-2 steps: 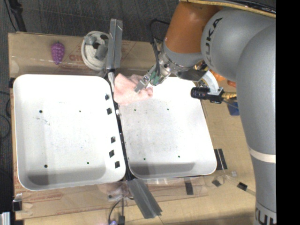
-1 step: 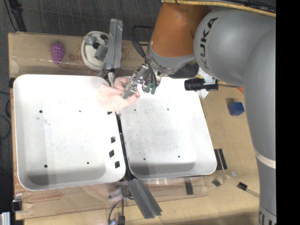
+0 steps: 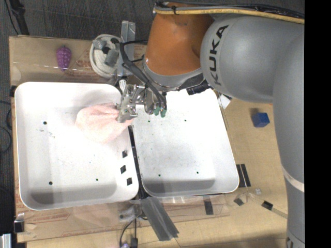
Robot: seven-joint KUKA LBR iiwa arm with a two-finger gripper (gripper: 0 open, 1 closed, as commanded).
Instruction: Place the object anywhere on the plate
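A pale pink, soft-looking object (image 3: 99,123) lies in the left white bin (image 3: 36,154), in its upper right part. Its right end narrows to a point that runs up into my gripper (image 3: 124,113). The gripper hangs over the left bin's right rim, just left of the divide between the bins, and looks shut on that pink tip. The rest of the pink object spreads out to the left and looks blurred. The orange band and grey wrist of the arm (image 3: 173,40) hide the bench behind the gripper.
The right white bin (image 3: 181,154) sits beside the left one. A purple grape-like item (image 3: 63,57) and a white coiled ring (image 3: 103,53) lie on the bench behind the left bin. A small blue block (image 3: 260,119) rests right of the right bin.
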